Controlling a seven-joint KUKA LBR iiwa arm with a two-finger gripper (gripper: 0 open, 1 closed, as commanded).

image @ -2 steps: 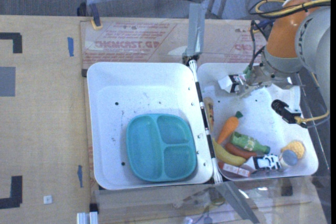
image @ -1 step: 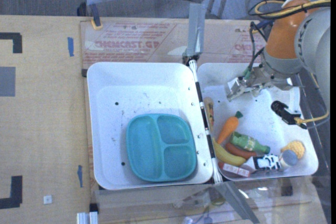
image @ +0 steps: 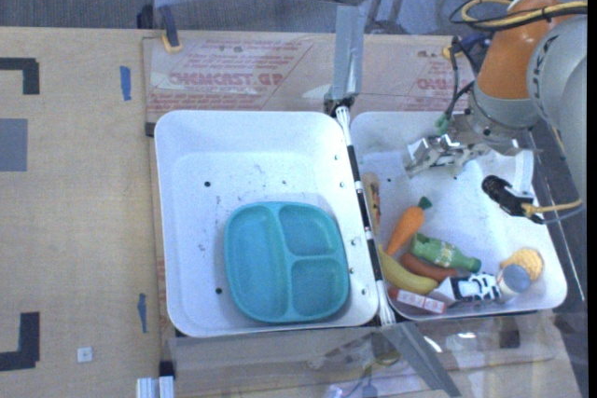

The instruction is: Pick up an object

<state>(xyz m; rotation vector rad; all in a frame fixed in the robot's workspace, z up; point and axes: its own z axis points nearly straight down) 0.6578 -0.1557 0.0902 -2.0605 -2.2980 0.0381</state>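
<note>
My gripper (image: 437, 156) hangs over the upper part of the right bin (image: 392, 133), above bare white floor. Nothing shows in it. Toys lie toward the bin's front: an orange carrot (image: 406, 228) with a green top, a green bottle (image: 446, 253), a yellow banana (image: 401, 273), a red sausage-like piece (image: 426, 267), a black-and-white toy (image: 478, 286) and a yellow-orange round thing (image: 523, 265). The carrot is the nearest, a short way below and left of the gripper.
The left bin (image: 187, 144) holds a teal divided plate (image: 285, 262) at its front right. A thin brownish item (image: 372, 197) lies along the right bin's left wall. A flat pink packet (image: 419, 300) lies at the right bin's front edge.
</note>
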